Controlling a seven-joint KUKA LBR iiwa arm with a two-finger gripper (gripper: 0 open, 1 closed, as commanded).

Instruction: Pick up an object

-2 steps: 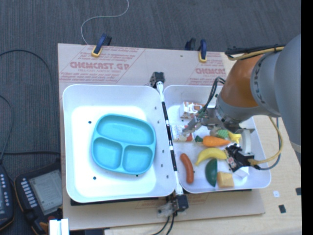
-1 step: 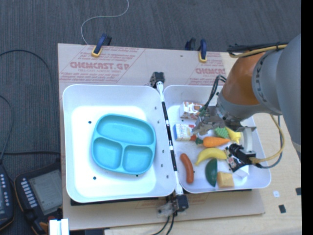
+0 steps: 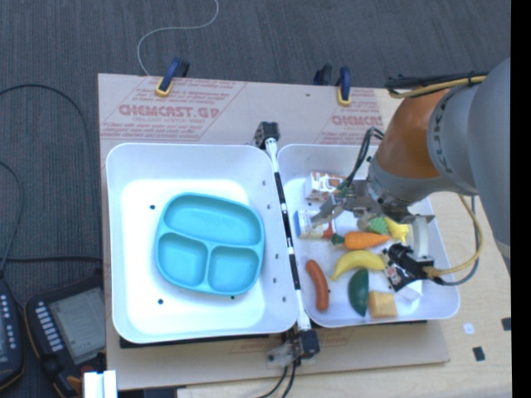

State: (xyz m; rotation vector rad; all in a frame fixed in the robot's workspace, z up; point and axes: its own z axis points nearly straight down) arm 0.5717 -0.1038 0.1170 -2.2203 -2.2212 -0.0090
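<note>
The right bin (image 3: 444, 305) holds several toy foods: an orange carrot (image 3: 365, 240), a yellow banana (image 3: 358, 262), a red sausage (image 3: 318, 284), a dark green vegetable (image 3: 358, 291) and a tan block (image 3: 382, 305). My gripper (image 3: 323, 208) is low over the bin's left-middle part, just up-left of the carrot. Its fingers look open, with nothing visibly between them. A small white and red item (image 3: 320, 181) lies just behind the gripper. A small green piece (image 3: 379, 225) and a yellow piece (image 3: 397, 230) sit partly under the wrist.
The left bin (image 3: 124, 305) holds a blue three-compartment plate (image 3: 209, 244). A ridge (image 3: 284, 222) divides the two bins. The grey and orange arm (image 3: 431, 139) covers the right bin's far right part. Blue clamps (image 3: 172, 75) hold the board at the back.
</note>
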